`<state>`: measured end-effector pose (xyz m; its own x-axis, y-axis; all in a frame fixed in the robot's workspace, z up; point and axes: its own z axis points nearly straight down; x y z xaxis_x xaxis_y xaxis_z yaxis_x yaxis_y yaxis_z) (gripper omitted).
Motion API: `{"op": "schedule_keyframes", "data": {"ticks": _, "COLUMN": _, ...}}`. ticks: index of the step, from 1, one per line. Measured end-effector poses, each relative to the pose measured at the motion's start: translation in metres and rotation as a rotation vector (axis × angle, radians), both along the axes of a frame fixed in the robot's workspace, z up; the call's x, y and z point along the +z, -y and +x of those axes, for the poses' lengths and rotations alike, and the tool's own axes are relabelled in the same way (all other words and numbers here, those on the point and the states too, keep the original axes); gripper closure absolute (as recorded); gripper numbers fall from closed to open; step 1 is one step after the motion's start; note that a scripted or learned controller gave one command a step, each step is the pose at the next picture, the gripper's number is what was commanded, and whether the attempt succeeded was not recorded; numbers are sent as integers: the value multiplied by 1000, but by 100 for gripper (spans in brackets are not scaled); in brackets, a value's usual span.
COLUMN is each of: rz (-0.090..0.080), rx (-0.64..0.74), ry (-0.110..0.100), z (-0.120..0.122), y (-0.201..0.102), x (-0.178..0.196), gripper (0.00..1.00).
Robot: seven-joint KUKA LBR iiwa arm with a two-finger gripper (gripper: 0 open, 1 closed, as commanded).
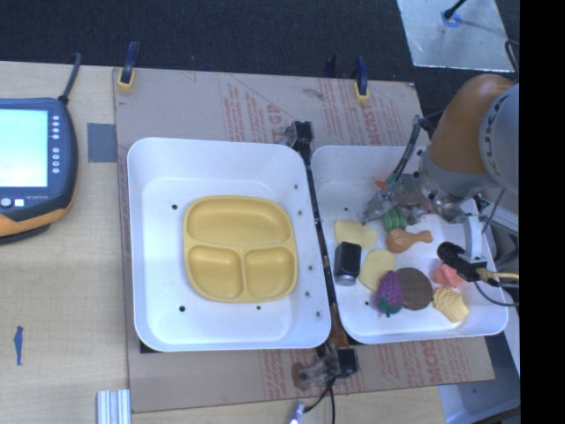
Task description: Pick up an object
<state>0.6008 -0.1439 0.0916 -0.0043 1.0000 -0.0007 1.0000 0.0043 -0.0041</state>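
Note:
Several toy foods lie in the right white bin (353,325). A tan drumstick (408,238) is near the middle, with a green piece (413,216) just behind it. Two pale yellow slices (355,233) (378,268) and a black block (348,261) are at the left side. At the front are purple grapes (389,292), a brown round piece (413,288), a pink piece (446,276) and a yellow ridged piece (450,306). My gripper (385,205) is low over the bin's back middle, just above and left of the drumstick. Nothing is visibly held.
The left white bin (159,325) holds a yellow divided plate (240,247). A teach pendant (31,166) lies on the bench at far left. Clamps (126,67) (360,76) hold the cardboard's back edge. The arm's body (472,140) overhangs the right bin's back right corner.

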Motion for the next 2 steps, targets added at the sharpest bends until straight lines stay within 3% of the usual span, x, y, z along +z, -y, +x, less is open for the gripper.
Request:
{"op": "schedule_keyframes", "data": {"ticks": 1, "rz": -1, "rx": 1, "ry": -1, "z": 0, "y": 1, "x": 10, "gripper": 100}}
{"op": "schedule_keyframes", "data": {"ticks": 2, "rz": 1, "rx": 2, "ry": 2, "z": -22, "y": -88, "x": 101, "gripper": 100}}
